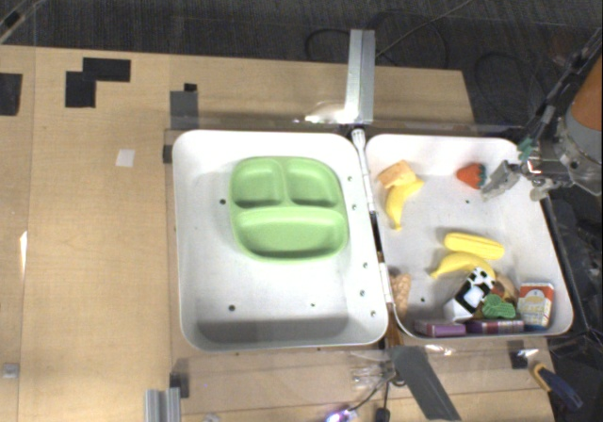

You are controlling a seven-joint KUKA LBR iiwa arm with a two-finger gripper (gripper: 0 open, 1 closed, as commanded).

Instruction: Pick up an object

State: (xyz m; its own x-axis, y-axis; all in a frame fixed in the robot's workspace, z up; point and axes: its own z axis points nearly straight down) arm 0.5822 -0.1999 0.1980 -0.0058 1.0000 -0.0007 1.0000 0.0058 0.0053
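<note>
- Bins are seen side by side on the wooden bench (85, 251); the left bin (203, 307) holds a green divided plate (287, 206), lying flat near its middle.
- Toy items are scattered in the right bin (528, 213).
- A red strawberry-like piece (469, 174) is found near the far right part of that bin, just beside the gripper.
- A yellow banana (399, 197) with a tan piece (393, 172) touching its upper end is placed close to the bin's left wall.
- Two further yellow bananas (466, 253) are laid near the middle, one just behind the other.
- A black-and-white toy (474, 292), a small carton (535, 305) and a purple marker (452, 327) are crowded into the near right corner; a speckled brown item (401, 290) is seen at the near left corner.
- The gripper (499, 179) is positioned low over the far right side of the right bin, reached in from the right edge.
- Nothing is seen between its fingers; how far they are parted cannot be told.
</note>
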